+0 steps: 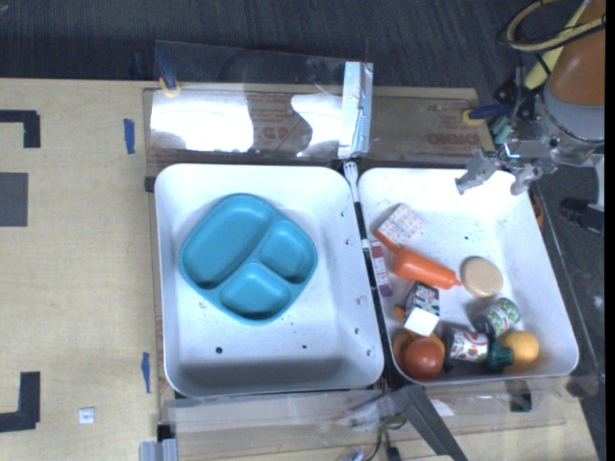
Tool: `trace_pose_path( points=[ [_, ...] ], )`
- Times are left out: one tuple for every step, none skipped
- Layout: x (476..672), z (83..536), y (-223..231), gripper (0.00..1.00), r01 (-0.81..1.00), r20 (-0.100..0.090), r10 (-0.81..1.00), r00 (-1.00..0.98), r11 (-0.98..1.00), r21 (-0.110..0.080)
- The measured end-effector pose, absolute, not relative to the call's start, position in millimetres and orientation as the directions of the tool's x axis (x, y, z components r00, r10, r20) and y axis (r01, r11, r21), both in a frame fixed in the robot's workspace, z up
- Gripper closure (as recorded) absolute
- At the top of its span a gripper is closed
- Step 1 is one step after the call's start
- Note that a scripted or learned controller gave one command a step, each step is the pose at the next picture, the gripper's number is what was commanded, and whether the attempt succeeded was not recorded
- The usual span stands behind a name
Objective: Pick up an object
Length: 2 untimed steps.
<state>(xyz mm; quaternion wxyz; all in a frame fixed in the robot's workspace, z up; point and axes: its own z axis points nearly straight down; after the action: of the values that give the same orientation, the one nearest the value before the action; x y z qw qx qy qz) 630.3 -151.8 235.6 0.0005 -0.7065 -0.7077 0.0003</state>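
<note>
The right bin (548, 257) holds several small items: an orange carrot (423, 268), a pink-and-white packet (399, 223), a tan round disc (481, 277), a red tomato (423, 355), a green can (500, 314), a yellow-orange ball (522, 348) and a dark bottle (469, 347) lying on its side. My gripper (497, 177) hangs over the bin's far right corner, away from all of them. Its fingers (473, 177) are spread open with nothing between them.
The left bin (192, 344) bears a blue divided plate (249, 255). A clear plastic sheet (250, 113) stands behind the bins. Yellow cables (538, 17) loop near the arm's orange band (582, 70) at the upper right. A small white block (421, 322) lies beside the tomato.
</note>
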Motion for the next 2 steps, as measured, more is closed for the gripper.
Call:
trace_pose_path(
  points=[
    [519.5, 143.9, -139.8, 0.0, 0.998, 0.002, 0.998, -0.065, 0.065, -0.009],
    [558.1, 105.4, -153.4, 0.0, 0.994, -0.001, 0.994, -0.105, 0.105, 0.002]
  ],
)
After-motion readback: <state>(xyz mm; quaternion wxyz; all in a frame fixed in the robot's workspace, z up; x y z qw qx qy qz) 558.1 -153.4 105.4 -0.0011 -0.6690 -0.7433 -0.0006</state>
